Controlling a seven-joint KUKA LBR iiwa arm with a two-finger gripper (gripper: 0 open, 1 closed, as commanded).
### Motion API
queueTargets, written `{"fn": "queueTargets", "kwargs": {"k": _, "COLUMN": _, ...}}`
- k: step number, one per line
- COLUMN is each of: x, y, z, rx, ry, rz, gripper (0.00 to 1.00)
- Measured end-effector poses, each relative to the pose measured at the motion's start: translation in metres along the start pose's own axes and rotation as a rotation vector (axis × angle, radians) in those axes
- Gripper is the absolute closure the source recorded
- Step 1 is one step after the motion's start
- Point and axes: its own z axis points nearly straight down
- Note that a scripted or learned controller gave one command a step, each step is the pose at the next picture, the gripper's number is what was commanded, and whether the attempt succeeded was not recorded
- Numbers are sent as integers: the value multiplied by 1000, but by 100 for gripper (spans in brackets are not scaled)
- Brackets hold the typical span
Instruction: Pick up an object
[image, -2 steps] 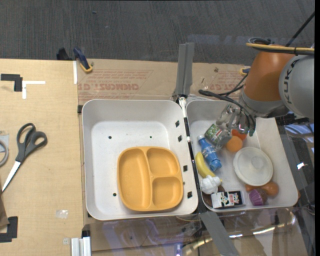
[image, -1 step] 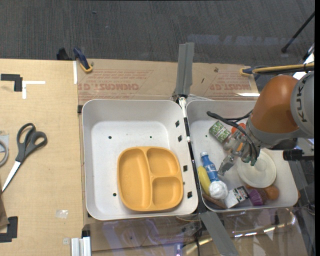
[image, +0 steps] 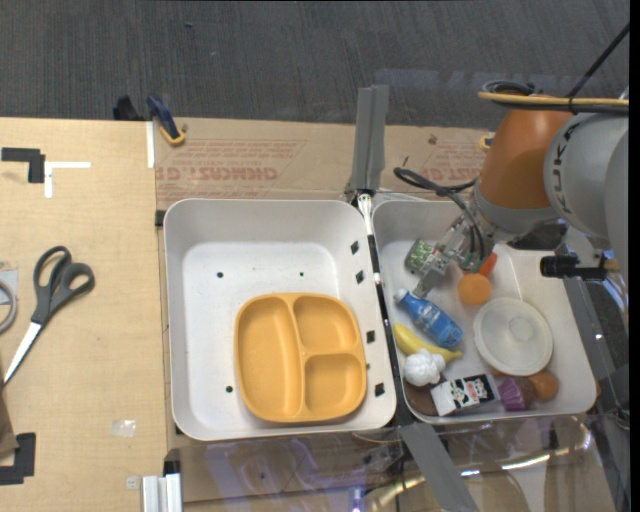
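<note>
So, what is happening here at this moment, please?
A grey robot arm reaches from the right into the right bin, which holds a blue bottle, an orange ball, a white lid, a banana and other small things. Its hand is low at the bin's far side, by a small green object. The left bin holds a yellow divided plate.
</note>
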Motion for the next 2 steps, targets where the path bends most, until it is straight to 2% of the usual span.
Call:
{"fn": "queueTargets", "kwargs": {"k": 1, "x": 29, "y": -18, "z": 1, "rx": 3, "ry": 5, "rz": 164, "gripper": 0}}
{"fn": "queueTargets", "kwargs": {"k": 2, "x": 28, "y": -17, "z": -8, "rx": 3, "ry": 2, "rz": 162, "gripper": 100}}
